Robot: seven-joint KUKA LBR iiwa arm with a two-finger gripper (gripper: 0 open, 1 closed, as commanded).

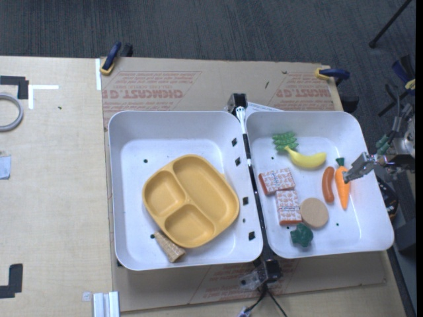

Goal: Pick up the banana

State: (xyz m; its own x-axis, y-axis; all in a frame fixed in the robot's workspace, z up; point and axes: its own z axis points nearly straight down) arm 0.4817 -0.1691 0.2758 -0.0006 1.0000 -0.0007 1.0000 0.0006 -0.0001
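The yellow banana (306, 157) lies in the upper middle of the right bin (370, 233), curved, with its dark tip toward a green leafy piece (285, 140). My gripper (357, 169) hangs over the right bin's right rim, about 80 pixels to the right of the banana and slightly below it. It is just above the top of an orange carrot (343, 186). Nothing shows held in it.
A red sausage (328, 184), two wafer blocks (276, 180) (288, 207), a round biscuit (314, 212) and broccoli (302, 236) share the right bin. The left bin (125, 177) holds a yellow divided plate (190, 200) and a bread slice (169, 246).
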